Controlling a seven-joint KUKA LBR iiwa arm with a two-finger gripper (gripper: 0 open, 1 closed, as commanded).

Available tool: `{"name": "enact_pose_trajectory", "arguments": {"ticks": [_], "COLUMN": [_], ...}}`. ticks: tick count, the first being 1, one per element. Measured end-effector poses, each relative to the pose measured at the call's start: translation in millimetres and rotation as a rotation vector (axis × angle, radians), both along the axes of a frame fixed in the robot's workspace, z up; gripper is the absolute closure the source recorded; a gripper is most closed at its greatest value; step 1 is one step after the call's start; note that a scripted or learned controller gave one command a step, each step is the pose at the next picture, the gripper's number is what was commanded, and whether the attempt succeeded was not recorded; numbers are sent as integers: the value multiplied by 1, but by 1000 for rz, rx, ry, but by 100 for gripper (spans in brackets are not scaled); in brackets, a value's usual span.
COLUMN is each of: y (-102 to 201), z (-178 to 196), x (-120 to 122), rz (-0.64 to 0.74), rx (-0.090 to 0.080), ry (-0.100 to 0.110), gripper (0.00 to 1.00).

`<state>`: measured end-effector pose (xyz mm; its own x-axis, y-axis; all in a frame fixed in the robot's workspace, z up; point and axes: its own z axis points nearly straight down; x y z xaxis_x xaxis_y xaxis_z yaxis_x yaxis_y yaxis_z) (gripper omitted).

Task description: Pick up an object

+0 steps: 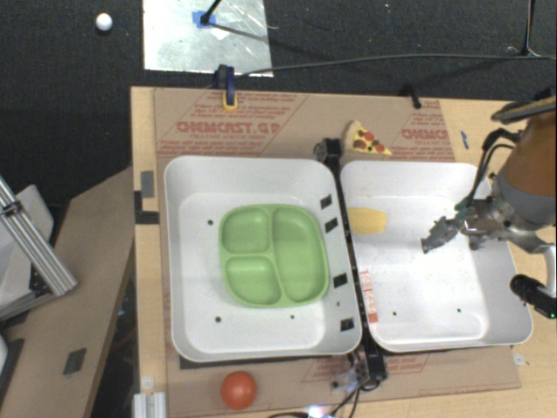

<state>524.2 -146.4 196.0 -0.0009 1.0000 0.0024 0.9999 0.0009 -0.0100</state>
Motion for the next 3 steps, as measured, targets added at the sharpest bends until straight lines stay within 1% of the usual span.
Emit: {"name": "enact_pose_trajectory", "arguments": {"ticks": [1,2,3], "y": [0,3,3], "z": [5,-56,-108], "x": [3,-2,-2], "rz": [3,0,0], "rx": [-2,-1,-1], "ry": [-11,-7,-7], "gripper": [0,0,0]}}
